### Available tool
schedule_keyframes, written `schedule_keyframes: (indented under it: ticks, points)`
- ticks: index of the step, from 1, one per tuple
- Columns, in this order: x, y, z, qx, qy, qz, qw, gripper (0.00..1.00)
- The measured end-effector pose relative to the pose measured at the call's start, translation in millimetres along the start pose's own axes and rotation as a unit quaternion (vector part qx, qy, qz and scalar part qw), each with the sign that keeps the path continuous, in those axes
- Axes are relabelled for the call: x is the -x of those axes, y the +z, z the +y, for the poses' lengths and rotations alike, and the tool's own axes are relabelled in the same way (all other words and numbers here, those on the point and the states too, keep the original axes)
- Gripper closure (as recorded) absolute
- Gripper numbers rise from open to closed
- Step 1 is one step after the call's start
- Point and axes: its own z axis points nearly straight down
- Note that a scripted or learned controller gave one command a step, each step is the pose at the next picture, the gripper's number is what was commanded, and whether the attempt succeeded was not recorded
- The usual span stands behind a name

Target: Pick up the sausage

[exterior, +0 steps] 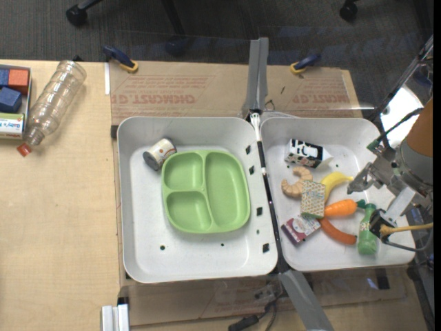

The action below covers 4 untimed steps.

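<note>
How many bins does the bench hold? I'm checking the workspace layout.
2. The left bin holds a green divided plate and a small can; the right bin holds the toy food, including the sausage.

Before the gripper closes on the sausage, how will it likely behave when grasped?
The sausage looks smooth and rounded, so it may slip or roll between fingers. It seems a light toy, probably stiff. The carrot and green bottle lie close beside it, so they could get nudged.

One fixed camera looks down at a slant from well above the tan wooden tabletop (pixel 55 205), taking in both shallow white plastic bins (pixel 134 205), side by side.
</note>
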Motion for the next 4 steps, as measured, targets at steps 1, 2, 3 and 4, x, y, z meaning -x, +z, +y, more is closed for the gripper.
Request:
schedule_keyframes:
  ticks: [1,2,3,4]
  points:
    - [0,-8,1,-0.001,-0.001,-0.001,1.0000,1.00]
    - [0,-16,1,-0.002,-0.002,-0.003,1.0000,1.00]
    - [29,71,17,0.000,0.128,0.002,0.9918,1.00]
    - [14,27,5,-0.001,0.188,0.000,0.9822,1.00]
